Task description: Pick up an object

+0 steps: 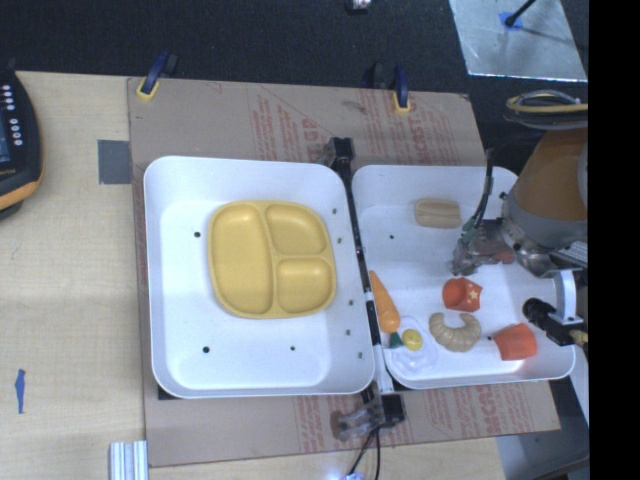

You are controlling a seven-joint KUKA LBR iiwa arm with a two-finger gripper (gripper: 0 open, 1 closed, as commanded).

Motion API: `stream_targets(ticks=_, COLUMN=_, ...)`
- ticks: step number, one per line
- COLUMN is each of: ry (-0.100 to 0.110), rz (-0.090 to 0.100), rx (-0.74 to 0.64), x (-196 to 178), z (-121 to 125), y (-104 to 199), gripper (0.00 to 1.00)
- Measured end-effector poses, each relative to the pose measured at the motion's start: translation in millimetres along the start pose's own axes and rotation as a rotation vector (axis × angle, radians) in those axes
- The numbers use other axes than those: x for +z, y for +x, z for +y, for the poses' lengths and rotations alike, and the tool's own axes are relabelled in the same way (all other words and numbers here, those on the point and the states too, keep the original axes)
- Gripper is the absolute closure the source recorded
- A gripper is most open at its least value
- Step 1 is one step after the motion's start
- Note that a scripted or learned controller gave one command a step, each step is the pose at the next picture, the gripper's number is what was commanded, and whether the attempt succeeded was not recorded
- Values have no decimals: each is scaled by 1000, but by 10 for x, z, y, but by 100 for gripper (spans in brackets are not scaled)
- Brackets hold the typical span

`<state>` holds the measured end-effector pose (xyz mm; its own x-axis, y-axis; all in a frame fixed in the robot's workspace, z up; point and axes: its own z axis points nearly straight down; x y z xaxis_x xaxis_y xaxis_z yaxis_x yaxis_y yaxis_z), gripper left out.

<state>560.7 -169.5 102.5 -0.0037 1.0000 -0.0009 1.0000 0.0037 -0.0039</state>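
the right shallow white plastic bin (400,183) is the landmark here. inside it, toward its far wall, lies a pale tan block shaped like a bread piece (437,213). near the bin's middle sits a small red tomato-like toy (461,293), and just nearer the camera from that a beige curled shrimp-like toy (455,331). in the near right corner of the bin is a red-orange chunky block (516,342). along the bin's left wall leans an orange carrot-shaped toy (384,302), with a small yellow-green round piece (410,341) just beside its lower end.

the grey two-finger gripper (468,258) hangs inside the bin just above and beside the red tomato-like toy, apparently not touching it, likely lined up there because that toy is the pick target. nothing shows between the tips; whether the pincer is open or closed, cannot tell, too dark and small.

the left shallow white plastic bin (170,268), touching the landmark bin's left side, carries a yellow three-compartment plastic tray (270,258), probably just clutter or a drop spot. pick not yet done; every toy rests on the bin floor.
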Motion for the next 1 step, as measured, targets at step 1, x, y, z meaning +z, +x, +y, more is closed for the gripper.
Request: stream_targets(ticks=1, ry=0, rz=-1, rx=-1, x=4, z=0, y=1, gripper=0)
